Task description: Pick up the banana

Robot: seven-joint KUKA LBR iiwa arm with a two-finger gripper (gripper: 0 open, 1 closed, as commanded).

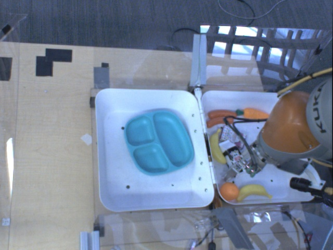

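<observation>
A: Where is the banana (254,191) lying?

B: It is lying in the right bin (270,95), near that bin's front edge. Its long axis is running roughly left to right across the view, curving gently, with one tip pointing left toward an orange (229,191) and the other pointing right. The orange is sitting just beside its left tip.

A: Is anything else yellow sitting in there?

B: A second banana (216,146) is lying along the bin's left wall, its long axis running front to back. Behind it, orange carrots (221,117) are lying across the back of the bin, one with a green top.

A: What is the gripper (240,158) doing?

B: It is hanging over the middle of the right bin, between the two bananas, with cables trailing off it. I cannot tell how the fingers are standing; the wrist hardware is hiding them. Nothing is showing between them. The arm's orange band (291,124) is looming to the right.

A: And the other bin?

B: The left bin (114,191) is holding a blue divided plate (158,141) with three compartments, sitting near its centre.
</observation>
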